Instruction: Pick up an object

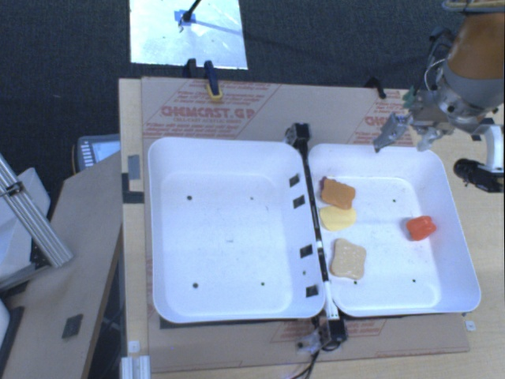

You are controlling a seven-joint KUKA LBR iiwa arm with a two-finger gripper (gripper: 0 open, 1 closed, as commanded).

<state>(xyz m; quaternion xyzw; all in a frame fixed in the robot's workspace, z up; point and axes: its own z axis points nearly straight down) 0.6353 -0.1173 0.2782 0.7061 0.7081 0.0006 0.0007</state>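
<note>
The right bin (442, 290) holds several food-like pieces. An orange-brown piece (338, 193) lies near its left wall, with a pale yellow round piece (337, 218) just below it. A tan toast-shaped piece (348, 259) lies lower down. A small red-orange piece (420, 227) sits near the right wall. My gripper (408, 135) hangs above the far rim of the right bin, well away from all the pieces. Its two grey fingers stand apart, open, with nothing between them.
The left bin (166, 212) stands beside the right one, joined by black clips (304, 204) along the shared wall. A shiny metal sheet (188, 22) lies at the back. A blue and yellow clamp (211, 81) sits on the board's far edge.
</note>
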